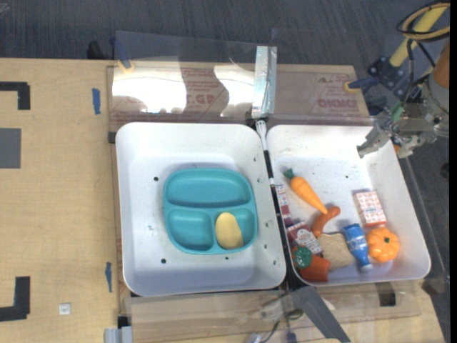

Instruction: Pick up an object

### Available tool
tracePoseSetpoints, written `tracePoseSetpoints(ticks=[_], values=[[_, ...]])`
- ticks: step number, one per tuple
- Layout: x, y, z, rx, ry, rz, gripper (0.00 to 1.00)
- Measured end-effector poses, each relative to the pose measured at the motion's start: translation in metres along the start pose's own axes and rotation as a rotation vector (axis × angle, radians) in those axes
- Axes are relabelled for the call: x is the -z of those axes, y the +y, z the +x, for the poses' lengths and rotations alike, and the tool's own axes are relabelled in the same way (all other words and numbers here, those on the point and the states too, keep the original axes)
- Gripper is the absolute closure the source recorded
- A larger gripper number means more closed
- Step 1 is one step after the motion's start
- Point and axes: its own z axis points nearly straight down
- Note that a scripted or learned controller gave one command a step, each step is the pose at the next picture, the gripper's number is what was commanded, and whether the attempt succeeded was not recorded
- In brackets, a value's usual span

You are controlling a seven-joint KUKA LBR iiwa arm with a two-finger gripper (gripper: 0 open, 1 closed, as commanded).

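The right bin (410, 213) holds several toy foods. An orange carrot (308, 190) lies near its middle, with a small brown-orange piece (325, 219) just below it. A pink-and-white box (369, 207), a blue bottle (355, 245) and an orange pumpkin (384, 244) sit toward the right side. A tan slab (333, 249), a red piece (318, 267) and a dark green round piece (303, 256) crowd the near left corner. My gripper (371, 144) hangs over the bin's far right corner, apart from all the objects, and I see nothing held in it.
The left bin (136, 191) bears a teal divided tray (203, 199) with a yellow potato (228, 230) in its near right compartment. Small packets (281, 197) lean along the right bin's left wall. A clear upright panel (263, 81) stands behind the bins.
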Motion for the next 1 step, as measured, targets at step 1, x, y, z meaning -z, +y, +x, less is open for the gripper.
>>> tracePoseSetpoints(ticks=[1], values=[[-0.1614,0.0343,0.0438,0.060,0.003,0.012,0.00]])
